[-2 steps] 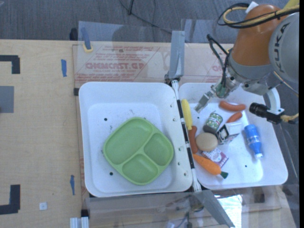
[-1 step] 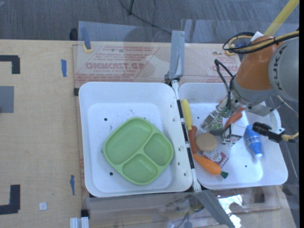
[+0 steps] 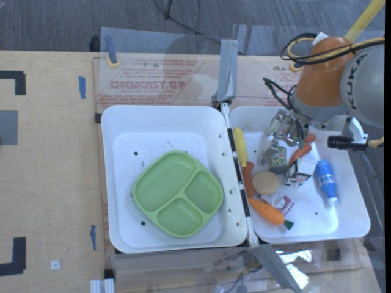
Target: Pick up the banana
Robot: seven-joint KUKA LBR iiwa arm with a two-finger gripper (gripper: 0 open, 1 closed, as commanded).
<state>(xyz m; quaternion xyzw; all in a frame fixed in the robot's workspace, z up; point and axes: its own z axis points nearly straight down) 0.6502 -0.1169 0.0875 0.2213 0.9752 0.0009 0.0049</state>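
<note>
Nearest me, at the right bin's [image 3: 348, 221] front, a carrot [image 3: 267, 210] lies below a round tan bun [image 3: 266, 182]. Left of them the green divided plate [image 3: 177, 193] fills the other bin [image 3: 116, 133]. Farther back, the banana [image 3: 240, 147] lies along the right bin's left wall. The jaws [image 3: 280, 127] hover to its right, above a small packet [image 3: 278, 157]; how wide they stand I cannot tell. Descending there risks catching clutter, since the banana hugs the wall.

One fixed camera looks down at a slant on both white bins [image 3: 116, 163]; the arm [image 3: 342, 84] enters from the right.
</note>
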